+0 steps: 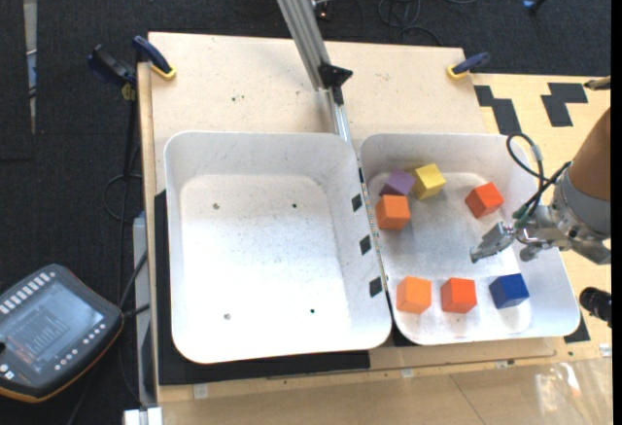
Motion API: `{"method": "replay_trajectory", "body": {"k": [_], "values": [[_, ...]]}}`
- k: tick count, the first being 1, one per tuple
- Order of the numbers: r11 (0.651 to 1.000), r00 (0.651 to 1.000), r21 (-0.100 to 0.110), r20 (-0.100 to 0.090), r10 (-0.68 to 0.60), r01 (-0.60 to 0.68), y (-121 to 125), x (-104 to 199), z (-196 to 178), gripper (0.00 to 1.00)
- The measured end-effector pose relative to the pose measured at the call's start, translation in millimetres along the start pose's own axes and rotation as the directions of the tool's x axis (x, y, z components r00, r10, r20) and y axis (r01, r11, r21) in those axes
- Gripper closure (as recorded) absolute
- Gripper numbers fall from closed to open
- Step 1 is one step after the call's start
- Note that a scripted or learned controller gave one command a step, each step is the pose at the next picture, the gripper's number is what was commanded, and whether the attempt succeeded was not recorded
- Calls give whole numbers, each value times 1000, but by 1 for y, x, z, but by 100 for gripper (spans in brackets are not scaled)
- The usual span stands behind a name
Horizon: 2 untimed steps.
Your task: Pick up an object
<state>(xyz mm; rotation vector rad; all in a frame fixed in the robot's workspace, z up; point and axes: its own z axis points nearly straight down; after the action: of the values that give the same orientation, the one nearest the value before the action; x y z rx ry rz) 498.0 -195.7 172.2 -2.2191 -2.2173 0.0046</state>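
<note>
Several small cubes lie in the right bin [555, 314]. A purple cube [397, 183], a yellow cube [429, 180] and an orange cube [393, 211] cluster at its upper left. A red-orange cube [483, 199] sits further right. Along the front stand an orange cube [414, 295], a red cube [459, 296] and a blue cube [508, 291]. My gripper [494, 245] reaches in from the right, low over the bin floor between the red-orange cube and the blue cube. It touches neither, and nothing shows in its grasp.
The left bin [185, 219] lies beside the right one, sharing a raised middle edge [364, 229]. A slanted metal pole [292, 5] comes down to the bins' far junction. Clamps [155, 58] hold the board's back corners. A teach pendant [49, 328] rests at the lower left.
</note>
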Motion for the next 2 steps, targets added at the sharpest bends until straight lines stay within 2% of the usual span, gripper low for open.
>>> {"method": "replay_trajectory", "body": {"k": [1,2], "values": [[1000,1000,-1,0,0,0,6,-7,53,0],[1000,1000,-7,2,0,0,7,-8,40,100]]}}
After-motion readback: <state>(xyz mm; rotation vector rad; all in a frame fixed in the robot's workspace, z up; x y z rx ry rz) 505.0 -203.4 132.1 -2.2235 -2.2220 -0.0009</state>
